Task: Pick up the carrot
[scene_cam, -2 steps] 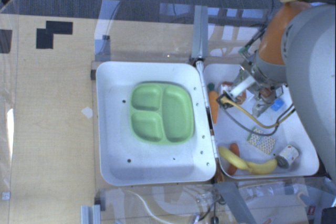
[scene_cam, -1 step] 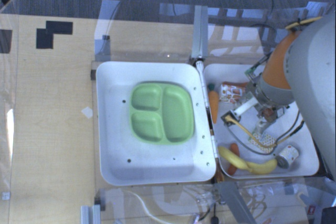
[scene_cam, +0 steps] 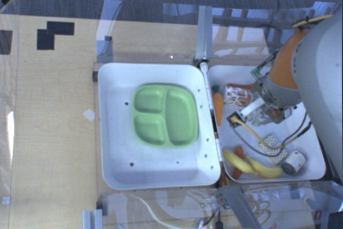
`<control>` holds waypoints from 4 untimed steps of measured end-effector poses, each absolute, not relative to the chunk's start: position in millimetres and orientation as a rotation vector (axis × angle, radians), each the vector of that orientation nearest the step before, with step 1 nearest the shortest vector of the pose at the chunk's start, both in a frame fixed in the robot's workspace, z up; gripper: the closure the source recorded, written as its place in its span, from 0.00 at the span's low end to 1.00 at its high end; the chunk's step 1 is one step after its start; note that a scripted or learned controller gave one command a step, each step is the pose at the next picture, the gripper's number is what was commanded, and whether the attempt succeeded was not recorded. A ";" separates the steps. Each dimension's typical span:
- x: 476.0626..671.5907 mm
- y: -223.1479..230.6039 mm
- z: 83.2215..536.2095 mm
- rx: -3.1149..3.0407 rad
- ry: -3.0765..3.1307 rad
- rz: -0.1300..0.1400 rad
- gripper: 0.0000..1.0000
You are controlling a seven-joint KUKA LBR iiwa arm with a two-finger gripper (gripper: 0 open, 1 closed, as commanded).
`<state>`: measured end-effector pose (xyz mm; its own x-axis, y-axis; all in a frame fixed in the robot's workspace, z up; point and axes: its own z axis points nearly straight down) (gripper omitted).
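Gripper (scene_cam: 263,114) hangs over the middle of the right bin (scene_cam: 313,166); how wide it stands cannot be told. The carrot (scene_cam: 217,107) lies in that bin, tight against its view-left wall, long axis running along the wall, so the reach probably goes sideways toward that wall.

Grey arm (scene_cam: 321,78) reaching from right, orange-banded wrist (scene_cam: 284,69) bent down, end effector (scene_cam: 261,114) angled leftward
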<state>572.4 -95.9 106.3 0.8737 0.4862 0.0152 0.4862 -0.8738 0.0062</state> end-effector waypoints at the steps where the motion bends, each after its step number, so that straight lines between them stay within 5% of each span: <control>1: 549.4 -116.4 190.5 2.970 1.019 0.005 1.00; 2: 605.5 -93.9 202.6 3.006 0.909 0.004 1.00; 3: 606.8 -92.6 213.5 3.001 0.919 0.008 1.00; 4: 544.6 -56.6 218.9 2.830 1.365 0.003 1.00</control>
<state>544.6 -56.6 218.9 0.6224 0.7827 0.0020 0.7827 -0.6224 0.0006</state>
